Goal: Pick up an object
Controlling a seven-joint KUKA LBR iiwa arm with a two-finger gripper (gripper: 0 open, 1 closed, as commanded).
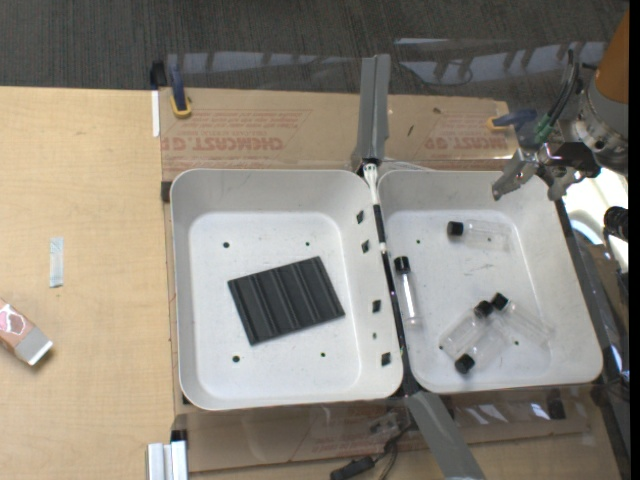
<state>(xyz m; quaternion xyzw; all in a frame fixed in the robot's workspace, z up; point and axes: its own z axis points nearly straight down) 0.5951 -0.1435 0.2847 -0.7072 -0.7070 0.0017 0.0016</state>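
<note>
Gripper (528, 173), fingers spread and nothing held, is poised at the bin (585, 368) rim; the vial (478, 231) just below-left should be straddled squarely.

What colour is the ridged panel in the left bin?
Dark grey, nearly black, ridged panel; camera view.

out on the left of the desk (80, 168), well apart from the bins, a small pink and white pack (20, 334) lies tilted at the edge of view, and a thin pale strip (56, 262) lies upright above it. behind the bins runs a brown cardboard sheet (260, 133) with reversed red lettering, a blue and yellow clamp (178, 98) at its left end. dark carpet (300, 8) spreads beyond.
</note>
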